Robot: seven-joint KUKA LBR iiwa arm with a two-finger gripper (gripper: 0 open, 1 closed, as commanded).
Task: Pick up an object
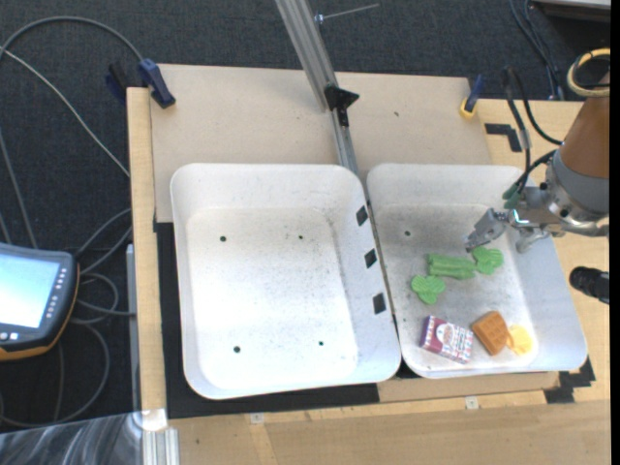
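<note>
My gripper [501, 239] hangs over the right bin [417, 201], at its upper right, reaching in from the right. Its fingers [480, 233] stand apart with nothing between them. Just below the left fingertip lies a small green piece [488, 259]. A long green piece [450, 265] and a rounder green piece [427, 286] lie to its left. Near the bin's front edge sit a pink and white box [446, 338], an orange block [491, 331] and a small yellow piece [520, 338].
The left bin [262, 279] stands beside the right one, parted by a raised rim with black clips [370, 257]. A slanted metal pole [310, 46] rises from behind the bins. A handheld screen [29, 294] lies off the bench at left.
</note>
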